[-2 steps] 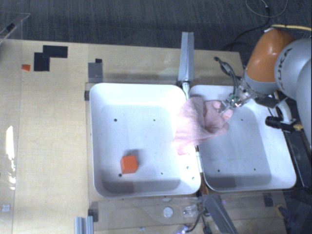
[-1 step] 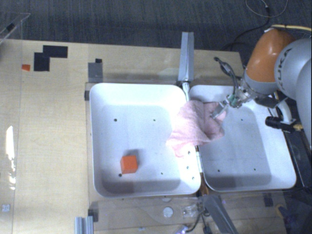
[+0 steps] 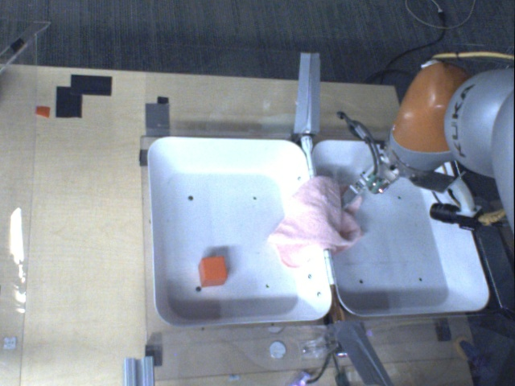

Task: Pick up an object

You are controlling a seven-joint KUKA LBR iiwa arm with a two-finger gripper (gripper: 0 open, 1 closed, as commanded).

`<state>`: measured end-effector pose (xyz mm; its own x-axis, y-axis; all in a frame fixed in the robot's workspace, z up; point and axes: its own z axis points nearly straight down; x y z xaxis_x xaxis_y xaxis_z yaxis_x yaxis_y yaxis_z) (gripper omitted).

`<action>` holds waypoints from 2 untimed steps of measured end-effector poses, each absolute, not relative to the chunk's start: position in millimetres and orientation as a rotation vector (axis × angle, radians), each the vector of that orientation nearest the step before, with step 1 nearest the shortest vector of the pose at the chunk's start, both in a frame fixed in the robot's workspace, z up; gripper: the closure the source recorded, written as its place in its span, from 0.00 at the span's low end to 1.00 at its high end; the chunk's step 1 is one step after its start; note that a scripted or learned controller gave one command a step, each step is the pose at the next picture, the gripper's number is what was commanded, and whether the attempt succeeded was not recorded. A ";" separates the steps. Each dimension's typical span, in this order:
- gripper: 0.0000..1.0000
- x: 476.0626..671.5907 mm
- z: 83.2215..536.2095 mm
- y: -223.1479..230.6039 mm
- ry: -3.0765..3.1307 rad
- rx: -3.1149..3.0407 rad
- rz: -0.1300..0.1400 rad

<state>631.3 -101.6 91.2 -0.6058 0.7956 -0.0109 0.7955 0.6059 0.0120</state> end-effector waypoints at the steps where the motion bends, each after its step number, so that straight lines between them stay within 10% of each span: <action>1: 1.00 634.2 104.3 -100.1 2.796 1.384 0.016; 2: 1.00 634.4 135.7 -127.3 2.851 1.295 0.005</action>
<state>634.4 -127.3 135.7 -0.6579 0.7530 -0.0085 0.7530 0.6580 0.0075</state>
